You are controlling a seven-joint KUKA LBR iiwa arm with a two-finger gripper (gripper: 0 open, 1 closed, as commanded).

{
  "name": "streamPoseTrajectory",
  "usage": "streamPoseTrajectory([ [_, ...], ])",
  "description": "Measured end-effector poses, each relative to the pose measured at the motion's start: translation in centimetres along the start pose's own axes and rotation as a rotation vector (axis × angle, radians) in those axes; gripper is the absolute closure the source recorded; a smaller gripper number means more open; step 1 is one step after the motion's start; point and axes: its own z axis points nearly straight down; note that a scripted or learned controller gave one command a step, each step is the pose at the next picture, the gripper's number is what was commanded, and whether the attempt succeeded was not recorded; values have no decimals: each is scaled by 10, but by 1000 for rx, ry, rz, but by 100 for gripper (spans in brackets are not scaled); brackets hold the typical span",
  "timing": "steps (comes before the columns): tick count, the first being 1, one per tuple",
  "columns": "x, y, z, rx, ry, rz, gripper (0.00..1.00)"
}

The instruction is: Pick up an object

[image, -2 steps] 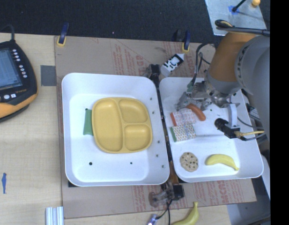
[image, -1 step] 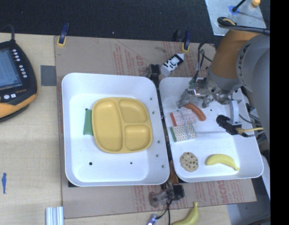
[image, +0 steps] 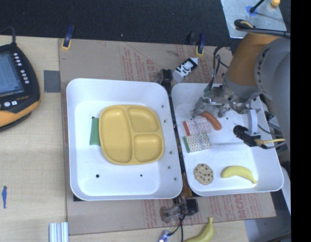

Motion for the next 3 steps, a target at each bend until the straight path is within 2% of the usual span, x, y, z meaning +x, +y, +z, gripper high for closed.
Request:
streamPoseTrajectory([
  [3,5,-7,0,2,1,0,0],
])
